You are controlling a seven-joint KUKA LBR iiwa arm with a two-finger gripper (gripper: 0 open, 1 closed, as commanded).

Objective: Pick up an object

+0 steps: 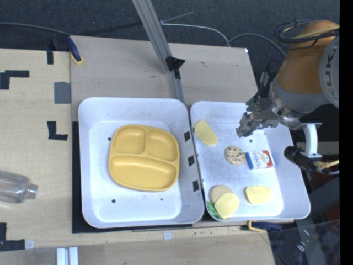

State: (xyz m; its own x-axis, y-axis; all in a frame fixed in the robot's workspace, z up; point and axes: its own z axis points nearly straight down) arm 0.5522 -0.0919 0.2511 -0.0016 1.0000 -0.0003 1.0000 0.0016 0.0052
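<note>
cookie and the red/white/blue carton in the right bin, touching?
Apart. The camera view shows a thin strip of white bin floor between the cookie and the carton, in the right bin.

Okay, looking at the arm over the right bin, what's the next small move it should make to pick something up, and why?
Probably a short shift toward the cookie, then down. The gripper hangs over bare floor of the right bin with nothing between its fingers, and the cookie lies nearest, apart from the small carton beside it.
</note>
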